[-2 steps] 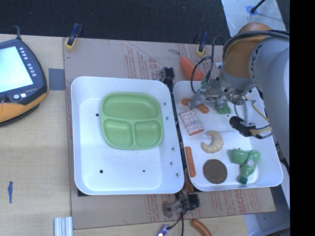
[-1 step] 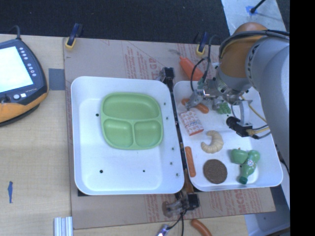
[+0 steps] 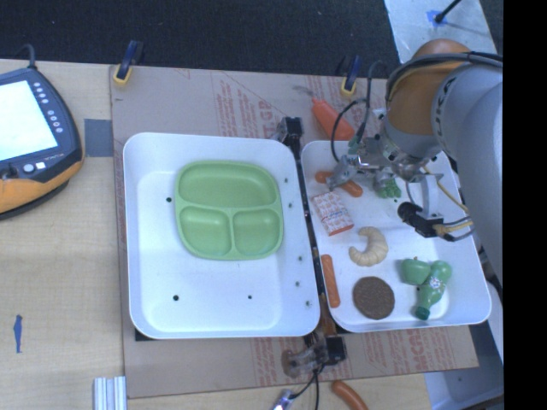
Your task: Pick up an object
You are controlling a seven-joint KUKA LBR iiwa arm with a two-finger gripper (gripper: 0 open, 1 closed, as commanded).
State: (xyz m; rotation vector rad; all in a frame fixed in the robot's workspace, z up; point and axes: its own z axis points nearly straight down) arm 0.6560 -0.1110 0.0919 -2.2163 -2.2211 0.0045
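The right bin (image 3: 461, 314) holds a small orange carrot piece (image 3: 340, 184), a red and white packet (image 3: 332, 213), a tan croissant (image 3: 369, 246), a round brown cookie (image 3: 373, 298), a green bottle (image 3: 426, 282) and a small green item (image 3: 389, 189). My gripper (image 3: 362, 167) hangs low over the far end of this bin, just right of the carrot piece and above the packet. The wrist and its cables hide what lies directly beneath it. I see nothing clearly held.
The left bin (image 3: 154, 297) carries a green divided plate (image 3: 229, 209). An orange sausage (image 3: 330, 280) lies along the right bin's left wall. A carrot (image 3: 328, 118) rests on the cardboard behind the bins. A teach pendant (image 3: 30, 139) sits far left.
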